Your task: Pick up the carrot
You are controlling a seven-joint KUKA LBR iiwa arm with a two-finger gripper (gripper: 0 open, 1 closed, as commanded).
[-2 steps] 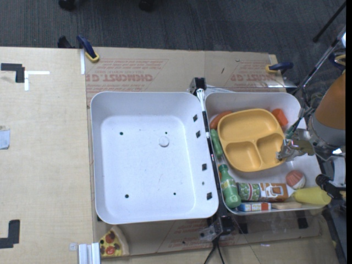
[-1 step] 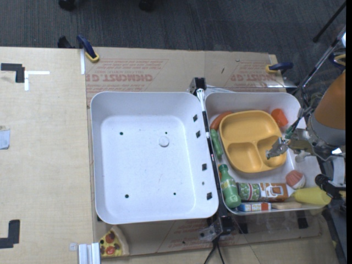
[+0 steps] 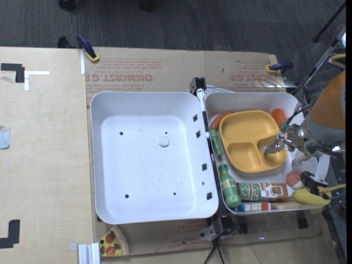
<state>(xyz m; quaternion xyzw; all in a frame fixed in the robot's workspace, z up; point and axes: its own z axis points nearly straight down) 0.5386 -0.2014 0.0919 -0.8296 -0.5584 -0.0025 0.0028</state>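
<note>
The carrot (image 3: 279, 115) shows as a small orange piece at the back right of the right bin (image 3: 247, 99), mostly hidden behind the rim of a yellow divided plate (image 3: 250, 139). My gripper (image 3: 275, 146) hangs over the plate's right edge, a little in front of the carrot and apart from it. Nothing shows in its grasp. The grey arm with its orange band (image 3: 333, 106) reaches in from the right.
An orange-red item (image 3: 219, 120) peeks out left of the plate. A green bottle (image 3: 227, 188), a green piece (image 3: 215, 143), a small carton (image 3: 263, 191), a tube (image 3: 257, 207), a pink item (image 3: 293, 177) and a banana (image 3: 309, 197) crowd the right bin's front. The left bin (image 3: 110, 103) stands alongside.
</note>
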